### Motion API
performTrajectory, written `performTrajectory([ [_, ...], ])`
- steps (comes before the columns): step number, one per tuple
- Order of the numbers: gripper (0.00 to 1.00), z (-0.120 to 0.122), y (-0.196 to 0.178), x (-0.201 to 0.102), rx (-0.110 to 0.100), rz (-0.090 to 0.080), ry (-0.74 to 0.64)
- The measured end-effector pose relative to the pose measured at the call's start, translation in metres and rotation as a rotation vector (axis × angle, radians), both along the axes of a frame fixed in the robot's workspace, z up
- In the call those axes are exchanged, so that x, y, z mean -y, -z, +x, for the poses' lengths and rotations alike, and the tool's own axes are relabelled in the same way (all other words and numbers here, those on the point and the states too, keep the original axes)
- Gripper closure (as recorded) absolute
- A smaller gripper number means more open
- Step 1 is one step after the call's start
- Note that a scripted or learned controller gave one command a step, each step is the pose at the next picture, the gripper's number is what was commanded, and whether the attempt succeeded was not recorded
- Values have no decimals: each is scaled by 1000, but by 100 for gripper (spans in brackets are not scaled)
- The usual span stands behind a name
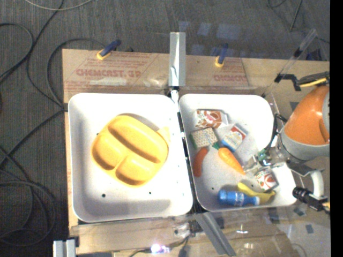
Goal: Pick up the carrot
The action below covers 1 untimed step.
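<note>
1. The carrot (pixel 231 160) is seen lying flat in the right-hand bin (pixel 268 105), near its middle, slanted with the thick end up and to the left; it has not been lifted, and nothing is closed around it.
2. The arm (pixel 306 127) is shown reaching over the bin's right rim, its orange band just right of the carrot's level, with the gripper (pixel 265 161) low over the bin floor, near the carrot's thin end but apart from it.
3. Whether the gripper is spread or closed cannot be told, since the parts at its tip are too small and cluttered to read.
4. The carrot is crowded: a red pepper (pixel 199 161) lies just to its left, a checked packet (pixel 203 138) and a small white carton (pixel 232 136) just above it, a banana (pixel 256 190) and a blue bottle (pixel 233 198) below it, and a red-and-white box (pixel 266 180) below and to its right.
5. A yellow moulded tray (pixel 130 149) sits in the other bin (pixel 80 159), well left of the carrot.
6. The task is judged to be at the approach stage: the closing in, the grasp and the lift all appear to be left.
</note>
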<state>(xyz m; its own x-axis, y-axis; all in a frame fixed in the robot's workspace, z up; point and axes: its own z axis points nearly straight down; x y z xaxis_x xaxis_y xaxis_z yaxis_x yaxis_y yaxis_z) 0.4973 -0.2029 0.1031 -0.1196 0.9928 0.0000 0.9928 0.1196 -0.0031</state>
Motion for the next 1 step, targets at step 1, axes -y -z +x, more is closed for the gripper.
performTrajectory([
  [1, 0, 0, 0, 0, 0, 1, 0],
])
